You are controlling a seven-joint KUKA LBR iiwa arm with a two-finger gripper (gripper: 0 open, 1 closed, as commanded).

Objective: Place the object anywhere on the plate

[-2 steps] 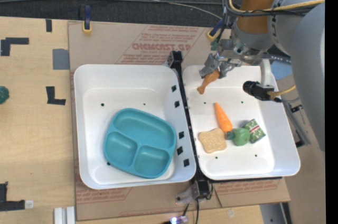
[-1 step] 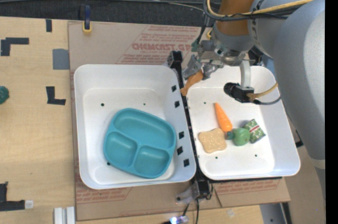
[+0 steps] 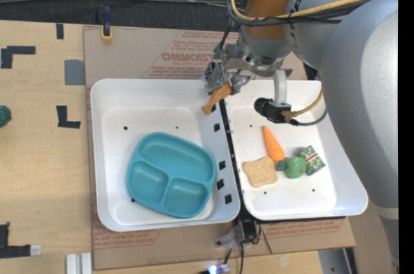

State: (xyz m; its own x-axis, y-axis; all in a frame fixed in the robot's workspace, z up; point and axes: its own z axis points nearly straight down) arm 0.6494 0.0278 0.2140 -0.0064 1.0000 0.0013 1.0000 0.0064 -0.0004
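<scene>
A teal divided plate (image 3: 171, 174) lies in the left bin (image 3: 103, 105), toward its front. My gripper (image 3: 218, 80) hangs over the wall between the two bins, near their far ends. It is shut on a small orange-brown stick-shaped object (image 3: 215, 99), which slants down and left from the fingers above the left bin's far right corner. The plate sits well in front of and to the left of the held object.
The right bin (image 3: 343, 189) holds a toy carrot (image 3: 273, 143), a slice of toast (image 3: 260, 172), a green round toy (image 3: 294, 167) and a small green packet (image 3: 313, 160). The grey arm spans the view's upper right. A black cable (image 3: 275, 110) loops over the right bin.
</scene>
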